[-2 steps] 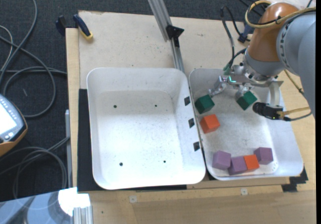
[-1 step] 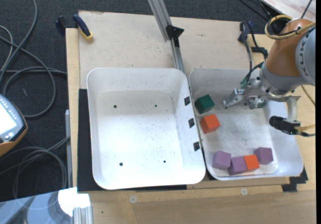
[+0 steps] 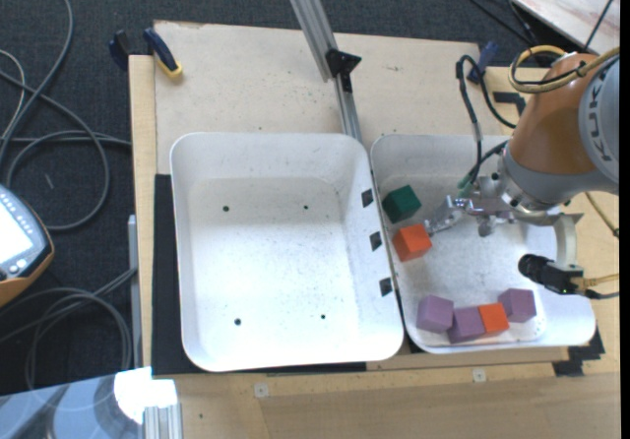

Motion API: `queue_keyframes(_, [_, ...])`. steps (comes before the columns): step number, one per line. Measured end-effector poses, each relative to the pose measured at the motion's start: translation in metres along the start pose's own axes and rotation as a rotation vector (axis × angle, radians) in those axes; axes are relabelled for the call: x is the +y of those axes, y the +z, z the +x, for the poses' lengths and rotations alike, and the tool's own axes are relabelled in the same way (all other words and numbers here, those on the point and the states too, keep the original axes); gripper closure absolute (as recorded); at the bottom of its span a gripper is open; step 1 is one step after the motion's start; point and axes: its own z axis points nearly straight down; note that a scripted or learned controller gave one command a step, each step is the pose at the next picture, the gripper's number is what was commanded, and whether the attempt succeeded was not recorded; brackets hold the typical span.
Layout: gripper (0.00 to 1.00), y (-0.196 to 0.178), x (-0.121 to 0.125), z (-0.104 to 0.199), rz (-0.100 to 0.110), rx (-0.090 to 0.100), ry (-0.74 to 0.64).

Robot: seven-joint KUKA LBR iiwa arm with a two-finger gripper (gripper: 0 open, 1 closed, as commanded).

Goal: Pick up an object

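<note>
The arm (image 3: 566,127) reaches in over the right bin (image 3: 571,337), and its gripper (image 3: 455,213) hangs low above the bin floor, pointing toward the wall shared with the left bin (image 3: 197,260). Just beside the fingertips lie two blocks: a green block (image 3: 401,202) close to the dividing wall and an orange block (image 3: 412,241) a little nearer the camera, the two almost touching. Three more sit together along the near rim of the same bin: a purple block (image 3: 434,312), another purple block (image 3: 468,325) with a small orange block (image 3: 493,318) pressed against it, and a third purple block (image 3: 518,304) at the right end. The step in hand looks like the approach to a grasp, with the green and orange pair as the likely target. The metal parts at the tip blur together from this height, so I cannot tell how the jaws stand, and nothing is seen between them. The next move would call for centring over one block, probably the orange one, lowering straight down without nudging its neighbour, then closing and lifting.
</note>
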Motion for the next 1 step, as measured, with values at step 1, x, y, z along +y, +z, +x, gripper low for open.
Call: queue_keyframes(1, [0.0, -0.0227, -0.0165, -0.0043, -0.002, -0.002, 0.003])
